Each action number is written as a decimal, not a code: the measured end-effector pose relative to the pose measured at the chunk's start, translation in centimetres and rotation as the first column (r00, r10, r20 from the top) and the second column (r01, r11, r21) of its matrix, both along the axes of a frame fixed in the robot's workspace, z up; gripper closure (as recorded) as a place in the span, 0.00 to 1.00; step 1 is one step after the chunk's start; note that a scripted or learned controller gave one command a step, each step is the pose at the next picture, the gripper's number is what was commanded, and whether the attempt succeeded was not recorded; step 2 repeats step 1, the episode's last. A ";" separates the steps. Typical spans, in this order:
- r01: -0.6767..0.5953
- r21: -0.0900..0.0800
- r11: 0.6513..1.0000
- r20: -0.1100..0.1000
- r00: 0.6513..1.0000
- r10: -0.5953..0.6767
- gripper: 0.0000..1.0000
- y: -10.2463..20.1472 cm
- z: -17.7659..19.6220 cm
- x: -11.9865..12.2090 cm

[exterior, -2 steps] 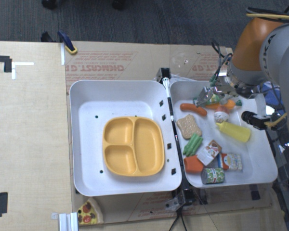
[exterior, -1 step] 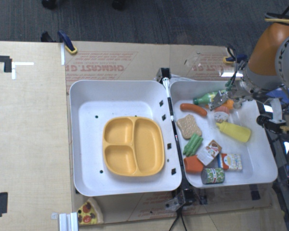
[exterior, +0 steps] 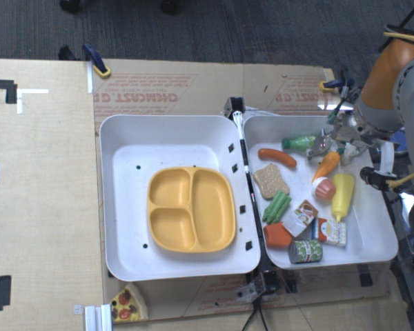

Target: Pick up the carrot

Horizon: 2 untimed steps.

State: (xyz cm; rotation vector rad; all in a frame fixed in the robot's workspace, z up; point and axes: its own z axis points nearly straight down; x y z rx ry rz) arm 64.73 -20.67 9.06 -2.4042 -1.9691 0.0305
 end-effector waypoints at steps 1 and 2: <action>-0.002 -0.008 1.000 0.006 1.000 0.002 1.00 -0.2 1.0 0.1; -0.002 -0.008 1.000 0.006 1.000 0.002 1.00 -0.2 1.0 0.1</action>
